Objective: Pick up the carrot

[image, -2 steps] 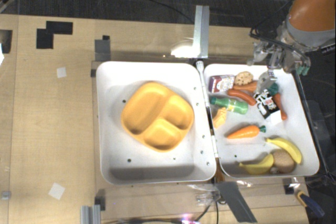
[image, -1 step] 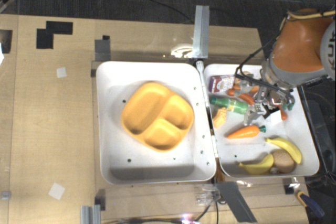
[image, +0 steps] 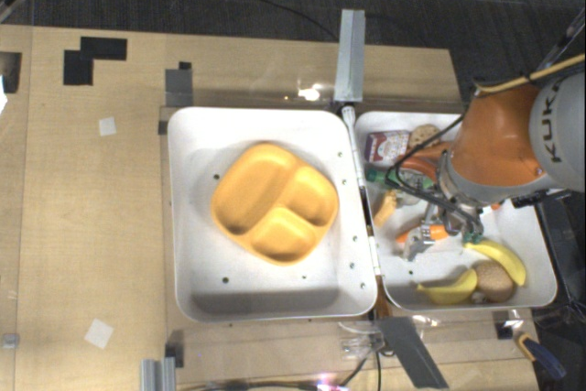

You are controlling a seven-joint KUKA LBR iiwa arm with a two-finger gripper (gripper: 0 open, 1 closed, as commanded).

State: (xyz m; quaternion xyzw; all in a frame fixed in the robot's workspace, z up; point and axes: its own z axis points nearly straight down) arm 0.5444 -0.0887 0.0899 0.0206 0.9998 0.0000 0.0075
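In the right bin [image: 540,288], a small orange carrot [image: 385,208] lies near the left wall, tilted. My gripper [image: 426,238] hangs low over the bin's middle, just right of the carrot. The grey wrist with its orange band [image: 494,146] covers the bin's upper right. A short orange bit [image: 439,233] shows right at the gripper's tip; I cannot make out whether it is held or lies beneath.
A banana [image: 502,257], a second yellow fruit [image: 449,287] and a brown round fruit [image: 495,282] lie at the bin's front right. A snack packet [image: 388,145] and a cookie [image: 423,135] sit at the back. The left bin [image: 192,288] holds a yellow divided plate [image: 240,188].
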